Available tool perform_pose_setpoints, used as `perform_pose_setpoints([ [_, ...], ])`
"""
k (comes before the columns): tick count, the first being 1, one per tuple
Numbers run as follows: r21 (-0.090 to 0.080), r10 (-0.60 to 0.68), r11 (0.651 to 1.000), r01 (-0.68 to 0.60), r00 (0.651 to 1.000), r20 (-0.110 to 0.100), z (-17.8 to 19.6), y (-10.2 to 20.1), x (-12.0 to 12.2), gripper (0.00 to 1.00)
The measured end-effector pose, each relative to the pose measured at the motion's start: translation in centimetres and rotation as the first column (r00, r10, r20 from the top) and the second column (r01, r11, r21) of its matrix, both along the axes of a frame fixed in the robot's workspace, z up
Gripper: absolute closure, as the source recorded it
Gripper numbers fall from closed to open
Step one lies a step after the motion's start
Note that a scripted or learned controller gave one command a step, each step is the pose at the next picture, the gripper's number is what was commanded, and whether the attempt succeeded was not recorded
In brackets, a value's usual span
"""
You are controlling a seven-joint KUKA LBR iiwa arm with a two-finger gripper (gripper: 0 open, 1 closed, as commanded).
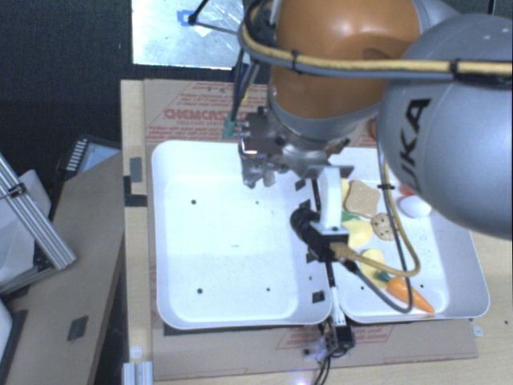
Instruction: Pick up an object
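From the fixed camera above, the desk [96, 239] carries two shallow white bins side by side on a sheet of printed cardboard [192, 111]. The left bin [228, 247] shows its bare white floor with a few small dark dots. The right bin [457, 291] holds the objects: a tan bread-like slice [361, 200] near its far side, a white egg-shaped piece [414, 208] to the right of it, a small die-like cube with dots [384, 227] just below the slice, a pale yellow piece [360, 233] beside the cube, and an orange carrot-shaped toy [410, 293] lying near the front rim.

The arm [345, 46], grey with a large orange band, reaches in from the right and covers the far middle of both bins. Its pincer [258, 171] hangs over the far right part of the left bin, close to the divide between the bins. Whether the pincer is released or clenched cannot be told. A yellow cable [353, 61] runs across the arm, and dark cabling [309, 227] hangs below the wrist over the divide.
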State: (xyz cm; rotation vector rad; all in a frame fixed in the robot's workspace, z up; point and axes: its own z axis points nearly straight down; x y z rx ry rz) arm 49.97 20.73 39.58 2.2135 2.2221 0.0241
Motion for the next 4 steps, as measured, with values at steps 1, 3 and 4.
perform_pose_setpoints([
  [1, -0.005, 0.007, 1.0, -0.007, 1.0, -0.01, 0.2, 0.2, 0.0, 1.0],
  [3, -0.005, 0.002, 1.0, -0.002, 1.0, -0.01, 2.8, 2.8, 2.4, 1.0],
  [4, 0.0, 0.002, 1.0, -0.002, 1.0, -0.002, 14.7, 0.2, -1.4, 1.0],
])
